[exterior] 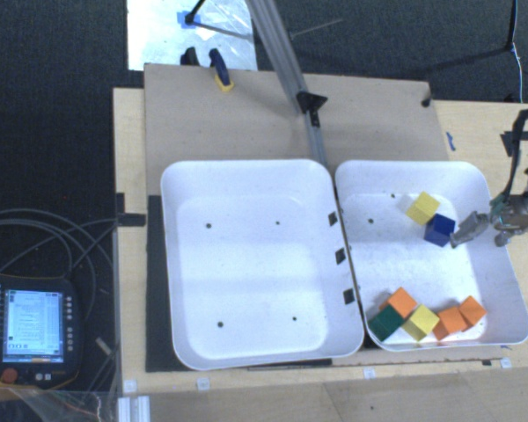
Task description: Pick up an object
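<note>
Pick-up task at an early stage, judged from the layout: no object is lifted, and every block lies on the floor of the right bin [502, 262]. The pincer [468, 229] reaches in over that bin's right rim and sits low, just beside the blue block [439, 229]; whether its fingers are spread or closed cannot be told at this size, and nothing shows between them. The blue block touches a yellow block [422, 207] on its upper left, so the pair forms the nearest candidate and also the nearest hindrance, since a closing finger could push one block against the other. A second cluster lies along the lower wall of the same bin: a green block [385, 323], an orange block [402, 302], a second yellow block [420, 323] and two more orange blocks [462, 315], packed close with little room between them. What is left, by this reading, is the descent, the grasp and the lift. The left bin [246, 192] holds no blocks. Around the bins, the surface [378, 112] carries a slanted metal pole [277, 38], and a teach pendant [31, 328] with trailing cables lies on the floor at lower left.
</note>
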You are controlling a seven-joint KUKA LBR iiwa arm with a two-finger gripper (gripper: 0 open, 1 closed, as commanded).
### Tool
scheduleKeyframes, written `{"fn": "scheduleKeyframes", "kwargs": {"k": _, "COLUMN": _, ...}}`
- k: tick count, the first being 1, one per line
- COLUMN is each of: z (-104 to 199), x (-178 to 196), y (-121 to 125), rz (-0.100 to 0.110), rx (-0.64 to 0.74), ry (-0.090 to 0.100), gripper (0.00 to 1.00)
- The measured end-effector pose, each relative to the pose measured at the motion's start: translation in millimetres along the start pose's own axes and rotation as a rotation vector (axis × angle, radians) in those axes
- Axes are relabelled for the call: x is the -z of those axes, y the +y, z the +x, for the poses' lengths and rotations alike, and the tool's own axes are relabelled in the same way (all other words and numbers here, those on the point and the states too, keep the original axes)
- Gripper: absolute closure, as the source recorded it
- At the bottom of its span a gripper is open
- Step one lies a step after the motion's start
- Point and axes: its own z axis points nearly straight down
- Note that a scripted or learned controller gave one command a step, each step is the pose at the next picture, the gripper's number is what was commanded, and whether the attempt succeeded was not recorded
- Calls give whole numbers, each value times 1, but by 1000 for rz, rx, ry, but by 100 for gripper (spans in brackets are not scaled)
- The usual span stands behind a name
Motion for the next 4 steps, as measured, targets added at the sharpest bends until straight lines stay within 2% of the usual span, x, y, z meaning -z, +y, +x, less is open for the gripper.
{"fn": "scheduleKeyframes", "kwargs": {"k": 1, "z": 0, "x": 0, "y": 0, "rz": 0, "rx": -1, "ry": 0, "gripper": 0}}
{"fn": "scheduleKeyframes", "kwargs": {"k": 3, "z": 7, "x": -96, "y": -3, "rz": 4, "rx": -3, "ry": 1, "gripper": 0}}
{"fn": "scheduleKeyframes", "kwargs": {"k": 4, "z": 6, "x": -82, "y": -1, "rz": -3, "rx": -1, "ry": -1, "gripper": 100}}
